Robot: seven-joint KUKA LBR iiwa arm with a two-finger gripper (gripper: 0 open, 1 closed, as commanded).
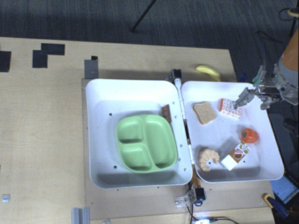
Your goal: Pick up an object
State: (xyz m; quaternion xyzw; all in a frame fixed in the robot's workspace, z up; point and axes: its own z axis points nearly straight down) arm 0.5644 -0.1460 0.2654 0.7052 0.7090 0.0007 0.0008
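Observation:
The right bin (271, 171) holds a slice of bread (204, 112), a red and white packet (229, 108), an orange-red tomato (249, 135), a small carton (236, 156) lying on its side, and a pale croissant (208, 157). My gripper (254, 101) hangs over the far right corner of this bin, just right of the packet. Its fingers are spread open with nothing between them. One fingertip (242, 100) sits close to the packet's right edge; I cannot tell whether it touches.
The left bin (100, 125) holds a green divided plate (146, 143) with a small brown piece (165, 111) at its far right corner. A yellow banana (208, 71) lies on the bench behind the right bin. Cables and a clamp sit at the bins' front.

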